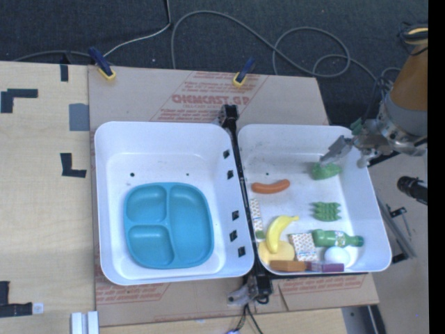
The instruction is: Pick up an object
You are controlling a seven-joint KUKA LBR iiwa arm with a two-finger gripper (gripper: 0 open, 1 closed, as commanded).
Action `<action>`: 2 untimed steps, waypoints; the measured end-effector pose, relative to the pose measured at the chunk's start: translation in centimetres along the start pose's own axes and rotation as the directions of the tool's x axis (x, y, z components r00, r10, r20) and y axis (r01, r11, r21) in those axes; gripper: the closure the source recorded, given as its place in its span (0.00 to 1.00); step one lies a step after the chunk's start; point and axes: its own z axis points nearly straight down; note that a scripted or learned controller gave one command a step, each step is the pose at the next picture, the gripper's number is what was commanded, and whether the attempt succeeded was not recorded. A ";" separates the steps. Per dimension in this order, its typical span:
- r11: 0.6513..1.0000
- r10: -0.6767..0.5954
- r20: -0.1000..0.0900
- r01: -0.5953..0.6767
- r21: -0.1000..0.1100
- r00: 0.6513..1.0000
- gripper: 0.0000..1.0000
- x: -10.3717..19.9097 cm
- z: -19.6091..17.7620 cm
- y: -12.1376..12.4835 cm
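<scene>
Gripper (336, 153) is hanging over the upper right part of the right bin (278, 136), reaching in from the right edge. Fingers are pointing down-left toward a small green object (325, 171), which is lying just below and left of the tips. Cannot tell whether the tips are touching it, or whether the fingers are spread or pressed together.

Left of the gripper and a little lower, a sausage (270, 186) is lying on the bin floor, apart from the green piece. Below the gripper, a ridged green item (327, 211) is sitting alone. Further below, a green bottle (336, 240) is lying on its side, with a white egg-like thing (336, 255) just under it and a banana (277, 231) off to its left.

Far left of the gripper, a blue divided tray (169, 225) is sitting in the left bin (111, 145).
</scene>
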 end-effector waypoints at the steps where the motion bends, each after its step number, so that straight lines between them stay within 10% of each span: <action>1: 1.000 0.001 -0.001 -0.001 0.003 1.000 0.00 -1.3 12.3 -1.7; 2: 1.000 0.001 0.002 -0.001 -0.005 1.000 0.00 3.6 14.2 -5.4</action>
